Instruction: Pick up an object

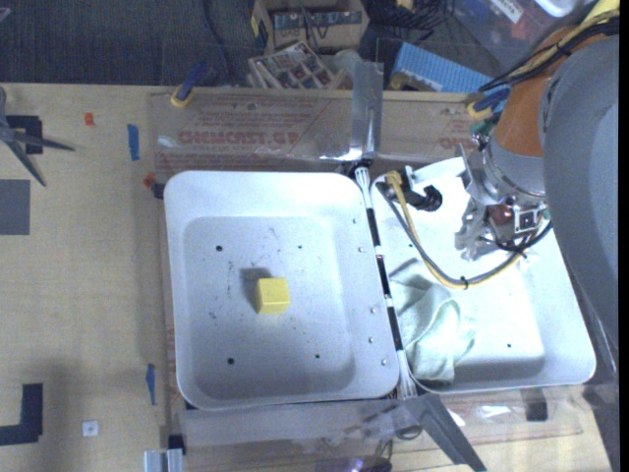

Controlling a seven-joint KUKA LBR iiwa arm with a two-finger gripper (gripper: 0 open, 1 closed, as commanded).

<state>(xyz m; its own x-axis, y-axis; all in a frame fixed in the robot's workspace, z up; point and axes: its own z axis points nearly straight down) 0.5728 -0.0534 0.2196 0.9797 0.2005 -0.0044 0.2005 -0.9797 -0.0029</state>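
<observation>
Centrally, small yellow cube on smooth white left bin

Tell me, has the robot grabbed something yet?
Not yet, it seems. The yellow block sits alone in the left bin, untouched. The gripper hangs over the right bin, above and apart from the white cloth. Reaching down, gripping and lifting all remain.

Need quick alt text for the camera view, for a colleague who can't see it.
The gripper hangs over the right bin, above a crumpled white cloth. A yellow block sits alone in the left bin.
</observation>
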